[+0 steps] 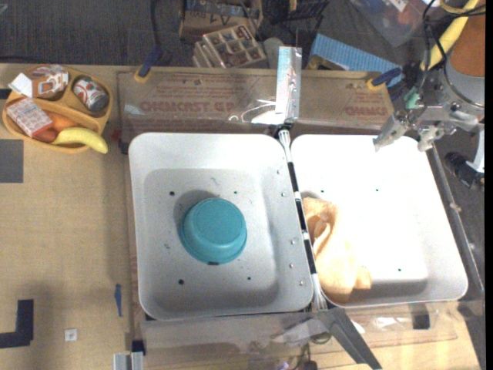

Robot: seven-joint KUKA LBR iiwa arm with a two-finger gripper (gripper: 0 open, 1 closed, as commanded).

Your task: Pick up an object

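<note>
Cardboard-covered bench (62,230) with two white bins side by side, plus a heap of cables and boxes along the far edge. Off at the far left there's a little yellow tray of toy food (54,110) with a banana hanging off it, well apart from everything that matters.

Left bin (154,160) has a teal bowl (214,230) sitting upside down near the middle. Right bin (431,206) has a floppy tan cloth thing (333,249) bunched against its left wall, near side.

Gripper (404,133) is hovering over the far right corner of the right bin with its two fingers spread apart and nothing between them. Arm comes in from the right, wrist angled down toward the bin, orange band just visible at the top right.

So my read: this is the approach stage and no grab has happened yet. Either object could be the target. The cloth is closer, so the next move would be swinging left and nearer, then dropping straight onto the bunched part. Being right up against the wall could make that pinch awkward. The bowl looks harder, smooth and rounded.
</note>
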